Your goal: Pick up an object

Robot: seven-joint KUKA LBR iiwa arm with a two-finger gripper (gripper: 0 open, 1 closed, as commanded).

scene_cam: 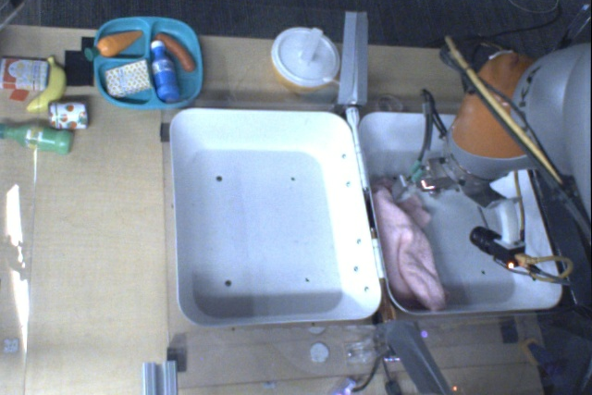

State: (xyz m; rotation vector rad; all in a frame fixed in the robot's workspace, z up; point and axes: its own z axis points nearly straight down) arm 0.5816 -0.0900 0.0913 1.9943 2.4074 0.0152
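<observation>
The gripper hovers in the right bin above a pink cloth; its grip we cannot tell.

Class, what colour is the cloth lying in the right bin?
Pale pink; the cloth shows clearly in the camera view.

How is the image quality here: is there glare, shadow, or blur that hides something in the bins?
Camera view: even, soft lighting; the large white left bin shows a faint shadow on its floor. The soft pink cloth in the white right bin is slightly blurred. The end effector is small and indistinct. A pale glare streak marks the wooden bench at left.
</observation>
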